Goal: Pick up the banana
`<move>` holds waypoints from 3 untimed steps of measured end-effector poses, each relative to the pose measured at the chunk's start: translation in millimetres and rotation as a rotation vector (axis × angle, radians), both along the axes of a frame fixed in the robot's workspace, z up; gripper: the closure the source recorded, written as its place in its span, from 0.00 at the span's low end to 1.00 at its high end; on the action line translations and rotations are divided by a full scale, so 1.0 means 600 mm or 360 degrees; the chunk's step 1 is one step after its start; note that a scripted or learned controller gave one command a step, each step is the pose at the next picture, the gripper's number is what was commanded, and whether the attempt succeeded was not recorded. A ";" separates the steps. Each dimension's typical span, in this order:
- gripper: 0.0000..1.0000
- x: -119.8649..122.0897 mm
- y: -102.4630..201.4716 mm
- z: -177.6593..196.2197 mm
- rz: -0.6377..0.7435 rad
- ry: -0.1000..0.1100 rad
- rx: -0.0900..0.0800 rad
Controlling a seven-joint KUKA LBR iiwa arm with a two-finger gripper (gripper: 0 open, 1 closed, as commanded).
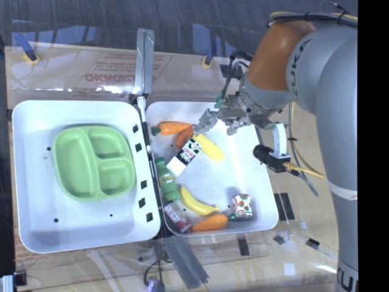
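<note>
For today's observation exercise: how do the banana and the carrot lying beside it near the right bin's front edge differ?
The banana is yellow, slim and curved; the carrot is orange, straighter and tapered. The banana lies farther from the bin's front wall, the carrot right against it. Both lie flat in the right bin, away from the gripper.

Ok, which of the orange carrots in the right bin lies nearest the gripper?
The orange carrot just left of the gripper, angled beside the level carrot at the bin's top; the third carrot lies by the bottom edge.
</note>
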State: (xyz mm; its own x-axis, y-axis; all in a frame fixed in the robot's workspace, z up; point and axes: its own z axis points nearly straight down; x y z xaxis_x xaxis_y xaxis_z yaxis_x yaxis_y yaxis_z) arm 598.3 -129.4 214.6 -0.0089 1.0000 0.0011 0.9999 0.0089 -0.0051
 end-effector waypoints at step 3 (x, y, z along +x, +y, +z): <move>0.00 -0.059 -0.095 -0.206 0.0616 -0.0004 0.0001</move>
